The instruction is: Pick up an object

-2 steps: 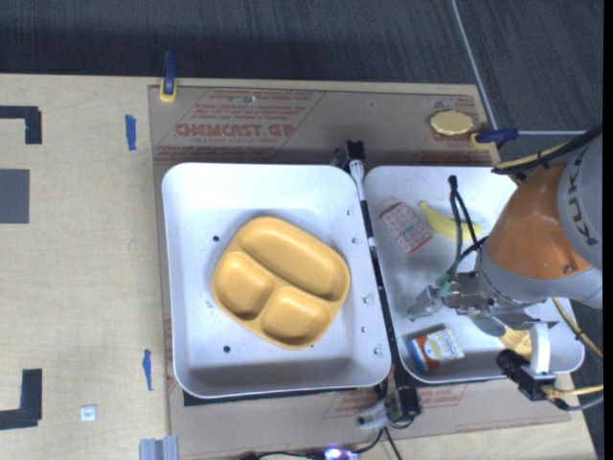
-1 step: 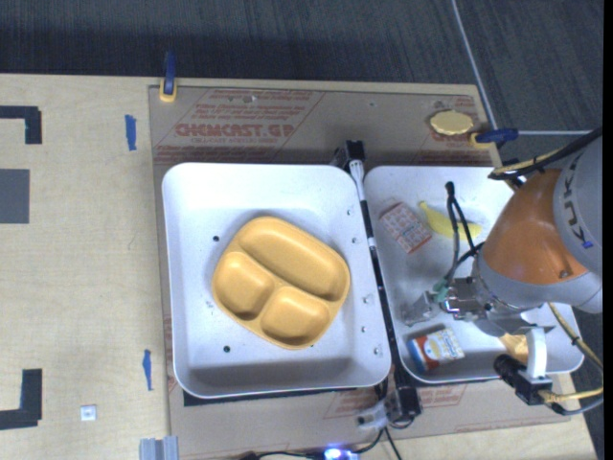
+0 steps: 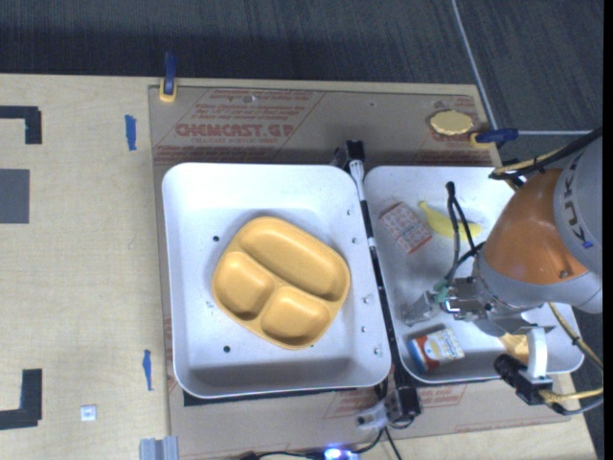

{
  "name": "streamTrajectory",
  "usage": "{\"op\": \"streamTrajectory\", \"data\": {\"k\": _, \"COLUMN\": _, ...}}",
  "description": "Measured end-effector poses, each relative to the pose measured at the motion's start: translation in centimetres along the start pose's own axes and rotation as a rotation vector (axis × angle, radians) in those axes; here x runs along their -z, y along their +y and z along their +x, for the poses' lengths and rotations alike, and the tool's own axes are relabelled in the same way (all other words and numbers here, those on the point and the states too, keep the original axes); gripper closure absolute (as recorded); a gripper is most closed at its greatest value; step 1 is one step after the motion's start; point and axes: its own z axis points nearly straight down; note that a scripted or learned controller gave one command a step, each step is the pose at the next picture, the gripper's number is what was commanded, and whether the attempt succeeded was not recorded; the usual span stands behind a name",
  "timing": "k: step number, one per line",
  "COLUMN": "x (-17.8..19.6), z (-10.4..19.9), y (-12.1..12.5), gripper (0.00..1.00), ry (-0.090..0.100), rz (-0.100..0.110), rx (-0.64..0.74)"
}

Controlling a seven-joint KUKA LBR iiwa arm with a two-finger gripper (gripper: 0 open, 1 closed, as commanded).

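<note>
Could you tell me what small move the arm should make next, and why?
Probably lower a little and close on the small carton. The gripper hangs low over the right bin, the carton lies just in front of it, and nothing visible sits between its fingers.

The yellow three-compartment tray (image 3: 281, 281) takes up the middle of the left bin (image 3: 187, 257), leaving bare floor along its walls, while the right bin (image 3: 383, 257) is crowded by the arm (image 3: 536, 247), a printed packet (image 3: 404, 226) and a small carton (image 3: 437, 347).
</note>
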Motion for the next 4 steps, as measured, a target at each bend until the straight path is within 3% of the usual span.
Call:
{"op": "streamTrajectory", "data": {"k": 1, "x": 1.1, "z": -0.1, "y": 0.2, "gripper": 1.0, "ry": -0.003, "rz": -0.007, "rx": -0.001}}
{"op": "streamTrajectory", "data": {"k": 2, "x": 1.1, "z": -0.1, "y": 0.2, "gripper": 0.0, "ry": -0.003, "rz": -0.007, "rx": -0.001}}
{"op": "streamTrajectory", "data": {"k": 3, "x": 0.0, "z": 0.1, "y": 0.0, "gripper": 0.0, "ry": -0.001, "rz": 0.001, "rx": -0.001}}
{"op": "streamTrajectory", "data": {"k": 4, "x": 1.1, "z": 0.0, "y": 0.2, "gripper": 1.0, "ry": -0.004, "rz": -0.006, "rx": -0.001}}
